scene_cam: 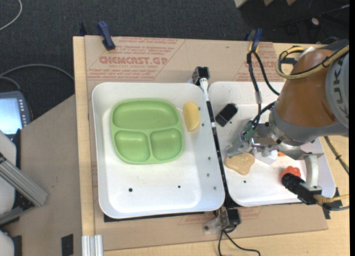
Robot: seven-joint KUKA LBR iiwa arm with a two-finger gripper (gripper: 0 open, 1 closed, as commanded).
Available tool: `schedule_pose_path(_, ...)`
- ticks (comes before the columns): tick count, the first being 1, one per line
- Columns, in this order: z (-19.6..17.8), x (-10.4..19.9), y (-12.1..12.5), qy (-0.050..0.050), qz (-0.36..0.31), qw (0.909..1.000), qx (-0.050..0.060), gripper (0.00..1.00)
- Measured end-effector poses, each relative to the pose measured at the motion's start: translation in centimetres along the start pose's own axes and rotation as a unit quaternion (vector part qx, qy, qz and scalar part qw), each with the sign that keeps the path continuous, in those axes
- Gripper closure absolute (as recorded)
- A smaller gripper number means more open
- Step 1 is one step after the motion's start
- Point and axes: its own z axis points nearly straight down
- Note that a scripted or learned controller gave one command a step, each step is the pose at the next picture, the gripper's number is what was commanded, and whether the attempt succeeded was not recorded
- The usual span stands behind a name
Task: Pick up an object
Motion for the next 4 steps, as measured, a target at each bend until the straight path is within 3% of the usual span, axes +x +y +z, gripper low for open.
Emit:
schedule_pose_path(1, 0.4, 2.0, 0.8, -0.001, -0.002, 1.0, -0.003, 0.0)
schedule_pose_path(2, 2.0, -11.8, 1.4, -0.004, 0.004, 1.0, -0.005, 0.0)
schedule_pose_path(3, -1.1, -6.5, -0.7, 0.0, -0.002, 1.0, -0.003, 0.0)
schedule_pose_path(4, 10.6, -10.6, 0.4, -0.001, 0.001, 1.0, -0.004, 0.0)
